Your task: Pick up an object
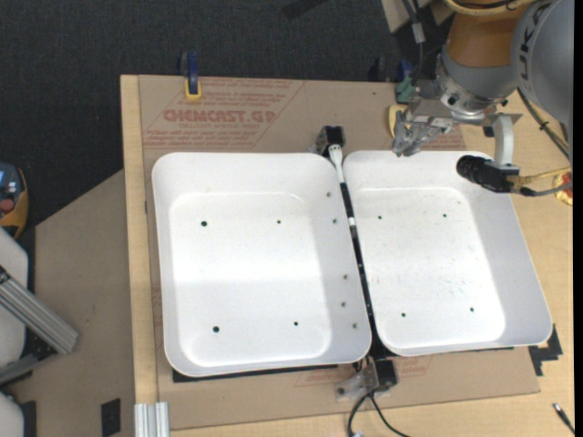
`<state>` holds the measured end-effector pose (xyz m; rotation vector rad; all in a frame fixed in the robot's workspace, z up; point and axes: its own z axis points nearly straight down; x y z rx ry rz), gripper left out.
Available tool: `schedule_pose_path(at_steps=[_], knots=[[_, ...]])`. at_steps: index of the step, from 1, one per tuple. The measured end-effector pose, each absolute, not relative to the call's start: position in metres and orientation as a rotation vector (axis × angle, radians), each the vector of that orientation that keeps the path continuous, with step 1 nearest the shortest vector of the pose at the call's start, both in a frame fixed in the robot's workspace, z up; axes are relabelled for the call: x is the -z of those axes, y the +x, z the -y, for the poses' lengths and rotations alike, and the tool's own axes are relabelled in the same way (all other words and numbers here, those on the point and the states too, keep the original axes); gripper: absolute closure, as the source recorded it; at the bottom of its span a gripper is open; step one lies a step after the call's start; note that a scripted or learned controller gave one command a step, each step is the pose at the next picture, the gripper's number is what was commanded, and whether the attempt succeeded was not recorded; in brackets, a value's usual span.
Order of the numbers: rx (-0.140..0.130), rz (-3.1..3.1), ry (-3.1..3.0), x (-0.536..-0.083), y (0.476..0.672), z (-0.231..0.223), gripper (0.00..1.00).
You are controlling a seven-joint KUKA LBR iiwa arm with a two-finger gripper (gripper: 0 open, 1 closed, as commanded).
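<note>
Tool (412, 142) above right bin's (428, 271) far rim

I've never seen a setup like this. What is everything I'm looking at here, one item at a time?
bins: two, white, side by side on the board; left bin, right bin
board: one, tan with red lettering, under both bins
clamp: one, blue and yellow, on the board's far edge
clips: two, black, at the seam between the bins; far clip, near clip
arm: one, grey with an orange band, top right
end effector: one, metallic, over the right bin's far rim
</note>
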<state>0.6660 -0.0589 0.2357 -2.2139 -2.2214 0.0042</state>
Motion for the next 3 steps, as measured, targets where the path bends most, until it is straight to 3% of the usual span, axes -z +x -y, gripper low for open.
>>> schedule_pose_path(at_steps=[1, 2, 3], knots=[[0.004, 2.224, -2.225, -0.294, 0.667, 0.082, 1.00], [-0.003, 2.223, -2.212, -0.244, 0.666, 0.015, 1.00], [0.016, 2.234, -2.221, -0.350, 0.668, -0.030, 1.00]])
